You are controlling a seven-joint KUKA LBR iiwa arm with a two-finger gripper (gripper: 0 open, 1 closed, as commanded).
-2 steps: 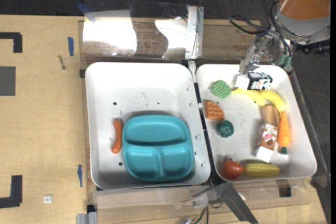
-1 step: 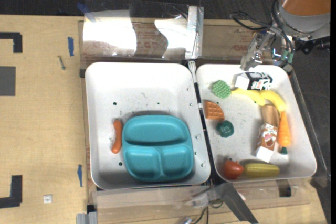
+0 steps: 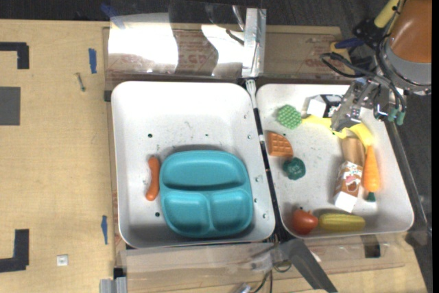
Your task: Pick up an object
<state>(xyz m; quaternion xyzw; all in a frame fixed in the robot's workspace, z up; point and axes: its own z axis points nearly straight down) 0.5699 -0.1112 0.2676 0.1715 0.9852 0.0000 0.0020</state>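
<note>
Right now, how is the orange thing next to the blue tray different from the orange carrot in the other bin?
The hot dog lies in the left bin, beside the teal tray; the carrot lies in the right bin, among other toy food. The hot dog is rounded at both ends and darker, reddish orange; the carrot is brighter, tapers to a point and has a green end. Both are long, orange and lie roughly lengthwise up the view.

You will find no legible text here: the small carton [image 3: 350, 182] in the right bin [image 3: 401, 216] carries a printed label, too blurred to read.
</note>
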